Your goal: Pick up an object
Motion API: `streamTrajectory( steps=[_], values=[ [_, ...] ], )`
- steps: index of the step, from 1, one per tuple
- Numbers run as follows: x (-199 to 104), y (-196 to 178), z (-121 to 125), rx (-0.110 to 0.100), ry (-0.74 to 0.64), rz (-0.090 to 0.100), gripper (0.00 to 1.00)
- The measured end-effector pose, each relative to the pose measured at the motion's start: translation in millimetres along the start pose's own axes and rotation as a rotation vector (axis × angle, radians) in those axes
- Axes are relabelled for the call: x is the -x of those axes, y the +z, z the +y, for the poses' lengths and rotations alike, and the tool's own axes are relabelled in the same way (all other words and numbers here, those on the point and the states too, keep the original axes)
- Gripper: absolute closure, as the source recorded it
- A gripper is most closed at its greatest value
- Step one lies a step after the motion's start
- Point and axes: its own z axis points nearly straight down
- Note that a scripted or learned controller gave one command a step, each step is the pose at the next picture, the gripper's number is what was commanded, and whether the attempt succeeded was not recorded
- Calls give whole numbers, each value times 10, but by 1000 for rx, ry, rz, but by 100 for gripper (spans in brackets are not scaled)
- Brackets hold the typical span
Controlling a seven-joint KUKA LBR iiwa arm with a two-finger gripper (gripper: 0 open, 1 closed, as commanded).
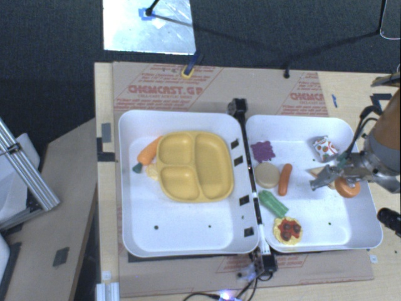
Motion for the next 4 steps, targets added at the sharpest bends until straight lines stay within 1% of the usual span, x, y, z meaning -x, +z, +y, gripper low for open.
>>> streamTrajectory(
  steps=[1, 3, 4],
  values=[
    [-3, -61, 29, 13, -3, -3, 0],
    [-55, 792, -26, 8, -2, -1, 0],
    [-61, 1148, 4, 16, -2, -1, 0]
  ],
)
